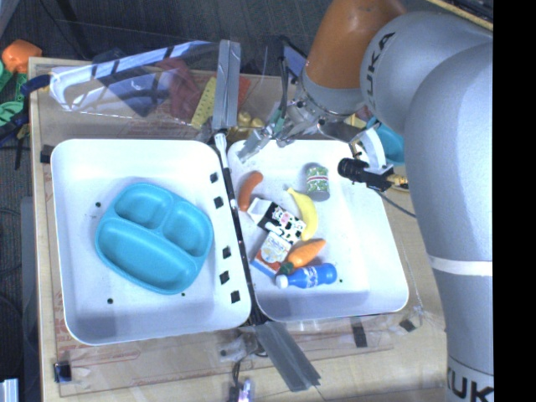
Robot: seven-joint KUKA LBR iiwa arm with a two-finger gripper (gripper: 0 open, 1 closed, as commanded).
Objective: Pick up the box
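Observation:
The box [275, 239] is a small carton printed in white, orange and a black-and-white pattern, lying flat near the left wall of the right bin [377, 249]. My gripper [266, 138] hangs over the bin's far left corner, well above and behind the box and apart from it. Nothing shows in its grasp. The orange-banded wrist [352, 32] rises behind it.
Around the box lie a banana [306, 210], an orange carrot [303, 252], a blue bottle [310, 275], a brown sausage [249, 188] and a green can [316, 180]. The left bin [75, 174] holds a blue divided plate [155, 235]. The grey arm fills the right side.

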